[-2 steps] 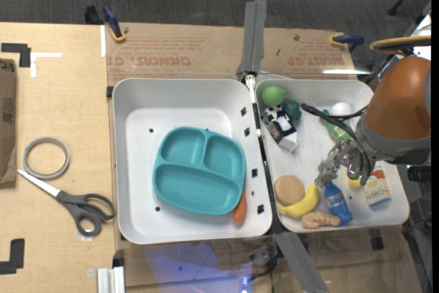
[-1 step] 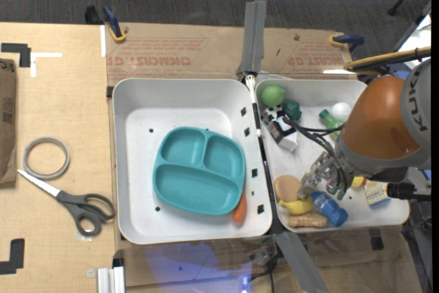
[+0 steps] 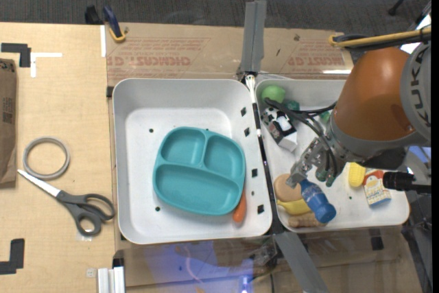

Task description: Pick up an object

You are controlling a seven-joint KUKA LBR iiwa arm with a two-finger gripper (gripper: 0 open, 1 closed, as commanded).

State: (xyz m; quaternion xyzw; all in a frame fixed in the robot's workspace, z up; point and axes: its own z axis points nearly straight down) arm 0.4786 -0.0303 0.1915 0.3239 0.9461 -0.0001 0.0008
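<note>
**Gripper down among the clutter in the right bin, nothing lifted yet**

I read the blue bottle (image 3: 317, 201) as the likely target: it lies tilted in the right bin (image 3: 391, 216), toward the bin's six o'clock edge, resting against a tan rounded object (image 3: 287, 189) at its nine o'clock. As far as I can judge, the pick is not done; the bottle sits on the pile rather than hanging from anything, so closing and lifting are left.

The gripper (image 3: 310, 165) sits at the bottle's twelve o'clock, just above its cap end, under the arm's orange band (image 3: 374, 99). Its metal parts are tangled with cables and shadow, so I cannot tell whether it is apart or together, nor whether it touches the bottle.

Around that, a yellow piece (image 3: 356, 175) and a small white carton (image 3: 376, 190) lie at the gripper's three o'clock, and a green ball (image 3: 274, 92) sits at the bin's eleven o'clock corner.

In the left bin (image 3: 130, 168), a teal divided plate (image 3: 199, 171) fills the middle, with an orange carrot-like item (image 3: 239, 211) at its five o'clock. Scissors (image 3: 72, 201) and a tape roll (image 3: 46, 156) lie on the bench, well apart.
</note>
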